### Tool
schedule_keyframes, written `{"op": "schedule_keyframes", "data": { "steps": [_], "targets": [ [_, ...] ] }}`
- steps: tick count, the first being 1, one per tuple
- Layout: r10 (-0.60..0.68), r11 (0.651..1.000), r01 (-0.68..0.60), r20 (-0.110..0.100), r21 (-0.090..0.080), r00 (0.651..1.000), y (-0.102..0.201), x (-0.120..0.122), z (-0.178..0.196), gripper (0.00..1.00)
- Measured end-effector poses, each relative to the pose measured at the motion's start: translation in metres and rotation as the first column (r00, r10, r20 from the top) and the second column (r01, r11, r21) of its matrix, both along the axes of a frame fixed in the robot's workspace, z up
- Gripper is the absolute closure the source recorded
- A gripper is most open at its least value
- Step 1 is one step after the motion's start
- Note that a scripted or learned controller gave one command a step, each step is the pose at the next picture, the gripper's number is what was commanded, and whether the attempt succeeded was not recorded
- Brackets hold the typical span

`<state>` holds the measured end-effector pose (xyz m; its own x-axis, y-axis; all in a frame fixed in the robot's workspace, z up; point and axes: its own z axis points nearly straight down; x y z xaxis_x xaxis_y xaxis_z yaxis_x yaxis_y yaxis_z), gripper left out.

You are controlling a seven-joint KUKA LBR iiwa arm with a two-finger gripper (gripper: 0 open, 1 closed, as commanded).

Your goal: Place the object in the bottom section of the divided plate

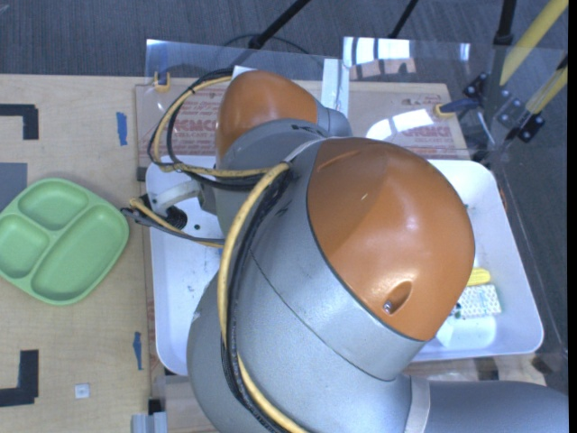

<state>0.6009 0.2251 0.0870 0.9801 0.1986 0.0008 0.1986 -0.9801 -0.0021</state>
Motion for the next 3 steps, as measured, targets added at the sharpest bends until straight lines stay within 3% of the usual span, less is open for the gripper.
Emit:
{"op": "schedule_keyframes", "data": {
  "steps": [1, 2, 3],
  "targets": [
    [0.102, 0.995, -0.102, 0.001, -0.003, 0.995, -0.001, -0.021, 0.001, 1.00],
    [0.366, 0.931, -0.366, 0.004, -0.002, 0.931, 0.000, -0.033, 0.002, 1.00],
    [0.371, 0.929, -0.371, -0.001, -0.001, 0.929, 0.002, -0.035, 0.011, 1.00]
  ]
}}
